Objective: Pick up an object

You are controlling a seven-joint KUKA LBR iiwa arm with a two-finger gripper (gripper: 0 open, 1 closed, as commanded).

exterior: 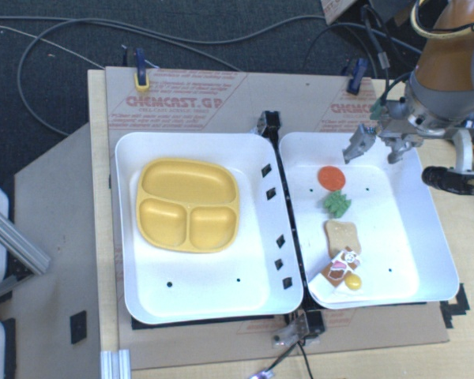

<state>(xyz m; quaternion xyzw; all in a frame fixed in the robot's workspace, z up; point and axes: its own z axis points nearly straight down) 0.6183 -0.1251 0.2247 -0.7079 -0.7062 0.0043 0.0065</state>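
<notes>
- The two-finger gripper (pixel 377 144) hangs over the far edge of the right-hand shallow white bin (pixel 411 235), its two grey fingers (pixel 355 147) spread wide apart with nothing between them.
- Above the gripper the grey arm with its orange band (pixel 450 50) rises out toward the upper right corner of the view.
- Nearest the gripper, just in front of its left-most finger, lies a round red tomato-like slice (pixel 331 178) on the bin floor, apart from the fingertips.
- Just in front of the red slice, close to touching it, sits a small green leafy piece like a toy broccoli (pixel 337 204).
- Nearer the camera in the same bin lies a tan slab shaped like a slice of bread (pixel 342 236).
- Touching the bread's near end is a small red and white patterned item (pixel 339 268), with a small yellow ball-like piece (pixel 353 282) against its near right side.
- These five things form a line running from the far side of the right bin toward its near rim, in the bin's left half.
- The left-hand shallow white bin (pixel 142 290) holds a yellow plastic plate with three compartments (pixel 188 204), lying flat in the far half of the bin.
- Both bins rest on a brown board printed with red lettering (pixel 174 101), held at its far edge by blue clamps (pixel 141 67).
- Dark cables (pixel 55 34) run over the dark floor beyond the board.
</notes>
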